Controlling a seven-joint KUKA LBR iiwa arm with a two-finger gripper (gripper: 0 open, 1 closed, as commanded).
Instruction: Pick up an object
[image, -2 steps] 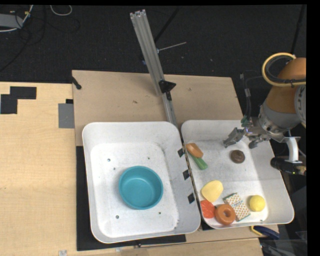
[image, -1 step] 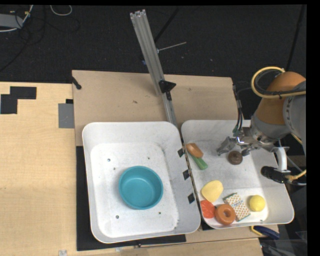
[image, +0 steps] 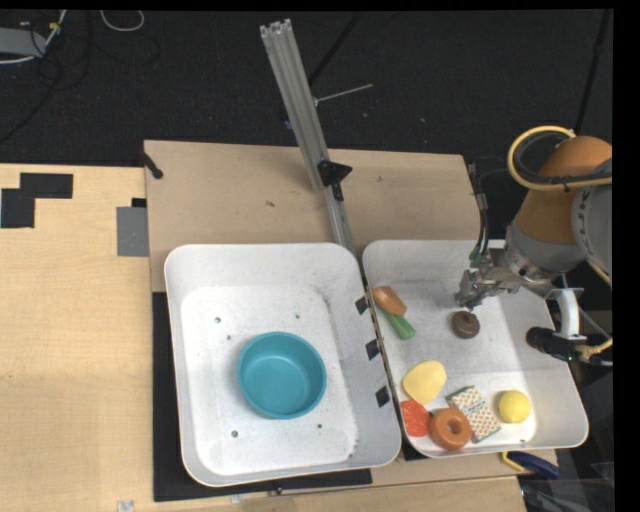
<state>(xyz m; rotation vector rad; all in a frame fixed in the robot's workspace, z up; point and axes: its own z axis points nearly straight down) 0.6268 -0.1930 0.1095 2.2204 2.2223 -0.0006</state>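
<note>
We see the robot's grey metal gripper (image: 478, 290) hanging low over the right-hand white bin (image: 420, 262), but we cannot tell if it is holding anything. A small round brown lump (image: 465, 323) sits just at its 7 o'clock, so we think the arm went there to grab it.

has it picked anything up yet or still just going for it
Nothing looks lifted yet. All the objects lie on the floor of the right bin. The end effector sits low in that bin, just above the small brown object, which rests on the bin floor. Grasping and lifting are left. The blue bowl sits in the left bin.
</note>
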